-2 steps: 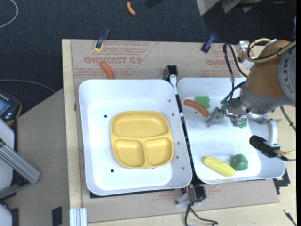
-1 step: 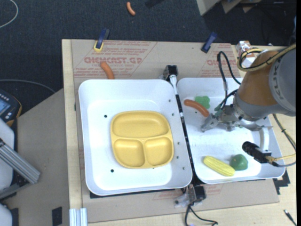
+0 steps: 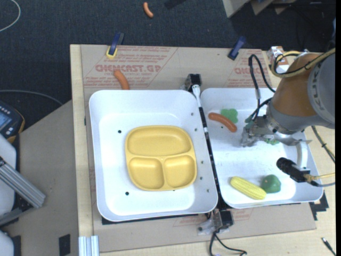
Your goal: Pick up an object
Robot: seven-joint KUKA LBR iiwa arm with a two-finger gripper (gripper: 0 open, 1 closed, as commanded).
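Green item [image 3: 273, 140] half-hidden under the gripper [image 3: 250, 135], unidentifiable.

Your arm [image 3: 306, 97] reaches in from the right (orange band uppermost), wrist bent down, gripper [image 3: 250, 135] low toward the left.

Red print reads "CHEMCAST GP" on the brown board [image 3: 139, 63] behind the left bin. More red lettering shows on the board at the right, too faint to read.
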